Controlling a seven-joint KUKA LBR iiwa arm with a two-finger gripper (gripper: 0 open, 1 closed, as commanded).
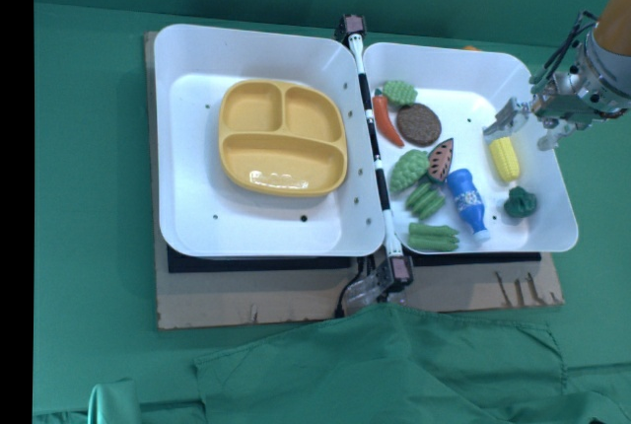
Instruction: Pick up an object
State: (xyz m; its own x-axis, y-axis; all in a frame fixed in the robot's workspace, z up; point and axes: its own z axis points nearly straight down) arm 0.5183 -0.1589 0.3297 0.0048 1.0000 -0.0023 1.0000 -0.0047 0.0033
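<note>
Camera view puts your gripper (525, 121) with jaws spread and holding nothing above the right bin (552, 225), just beside the corn (505, 158), so centre over the cob and descend straight before closing across its width.

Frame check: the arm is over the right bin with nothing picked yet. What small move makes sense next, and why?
Probably a short drop toward the corn. The gripper hangs above the right bin near its right edge with nothing held, and the corn lies just below it in the view, apart from the blue bottle and the broccoli.
</note>
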